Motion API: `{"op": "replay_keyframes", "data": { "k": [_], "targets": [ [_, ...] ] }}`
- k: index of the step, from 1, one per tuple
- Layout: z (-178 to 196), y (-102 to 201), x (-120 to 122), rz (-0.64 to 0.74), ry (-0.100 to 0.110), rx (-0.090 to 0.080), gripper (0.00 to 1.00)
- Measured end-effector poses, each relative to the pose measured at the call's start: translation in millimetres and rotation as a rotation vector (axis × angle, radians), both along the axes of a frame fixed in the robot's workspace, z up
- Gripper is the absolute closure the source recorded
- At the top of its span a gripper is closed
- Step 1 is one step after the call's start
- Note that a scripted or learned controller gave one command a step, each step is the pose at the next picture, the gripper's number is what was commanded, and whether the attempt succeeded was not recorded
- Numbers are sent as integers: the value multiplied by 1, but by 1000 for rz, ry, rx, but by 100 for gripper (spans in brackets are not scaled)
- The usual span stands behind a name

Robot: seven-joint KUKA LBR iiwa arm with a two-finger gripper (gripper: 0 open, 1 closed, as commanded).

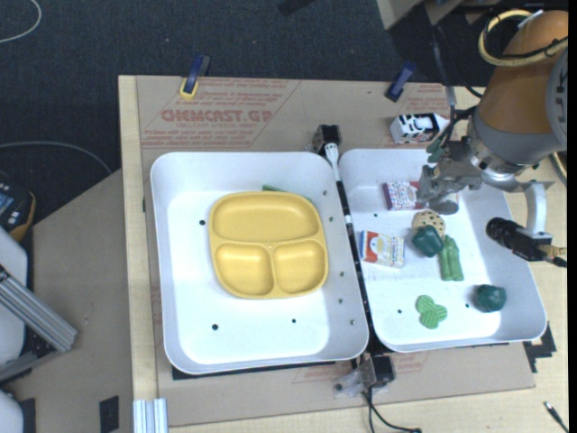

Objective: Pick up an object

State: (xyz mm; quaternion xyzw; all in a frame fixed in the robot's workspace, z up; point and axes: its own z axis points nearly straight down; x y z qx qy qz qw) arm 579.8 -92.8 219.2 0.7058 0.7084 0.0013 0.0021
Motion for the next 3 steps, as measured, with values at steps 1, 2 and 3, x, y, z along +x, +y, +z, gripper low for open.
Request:
{"op": "replay_keyframes", "data": {
  "k": [1,2,3],
  "targets": [
    [4,4,1,-2,1,0,100],
    [9,13,-7,-2,6,2,100],
    [4,-7,-6,-6,6,0,100]
  ]
}}
